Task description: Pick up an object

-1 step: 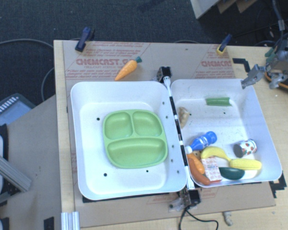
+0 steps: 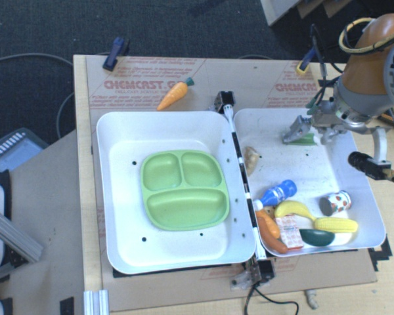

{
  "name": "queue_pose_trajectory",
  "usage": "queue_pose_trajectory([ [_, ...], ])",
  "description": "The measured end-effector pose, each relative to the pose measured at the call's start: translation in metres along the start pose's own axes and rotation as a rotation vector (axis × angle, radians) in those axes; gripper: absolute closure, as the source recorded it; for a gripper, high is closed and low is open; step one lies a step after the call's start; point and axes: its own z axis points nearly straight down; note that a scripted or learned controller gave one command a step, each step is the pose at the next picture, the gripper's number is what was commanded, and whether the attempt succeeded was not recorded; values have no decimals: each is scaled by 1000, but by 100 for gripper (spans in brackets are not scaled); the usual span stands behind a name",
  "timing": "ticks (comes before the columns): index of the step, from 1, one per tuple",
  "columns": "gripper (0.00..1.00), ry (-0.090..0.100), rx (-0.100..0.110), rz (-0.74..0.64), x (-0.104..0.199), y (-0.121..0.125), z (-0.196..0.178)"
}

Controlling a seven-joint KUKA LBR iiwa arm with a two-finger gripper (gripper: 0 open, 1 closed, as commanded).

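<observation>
Seen from above at a slant, a bench (image 2: 203, 71) covered with printed cardboard carries two shallow white bins side by side. The left bin (image 2: 118, 241) holds a light green divided plate (image 2: 184, 190), lying flat near its middle. The right bin (image 2: 364, 205) holds a cluster of small toy items along its near edge: a blue bottle (image 2: 278, 193), a yellow banana (image 2: 295, 209), an orange carrot-like piece (image 2: 269, 230), a small printed packet (image 2: 290, 231), a yellow corn cob (image 2: 335, 225), a dark green piece (image 2: 317, 237) just under the corn, and a small red and white can (image 2: 335, 203). A pale shell-like object (image 2: 251, 157) lies apart from them, close to the bin's left wall. An orange toy carrot (image 2: 173, 94) rests on the cardboard behind the left bin. The grey arm with its orange band (image 2: 374, 58) reaches in from the right, and its hand (image 2: 301, 132) hangs over the far part of the right bin, well apart from the cluster. Something green shows at the fingertips, but whether the fingers are apart or together cannot be told.
</observation>
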Motion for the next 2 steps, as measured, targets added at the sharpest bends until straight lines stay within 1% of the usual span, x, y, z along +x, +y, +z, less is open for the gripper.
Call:
queue_pose_trajectory([
  [1,0,-4,-4,2,-43,2,3],
  [2,0,0,-1,0,2,22,37],
])
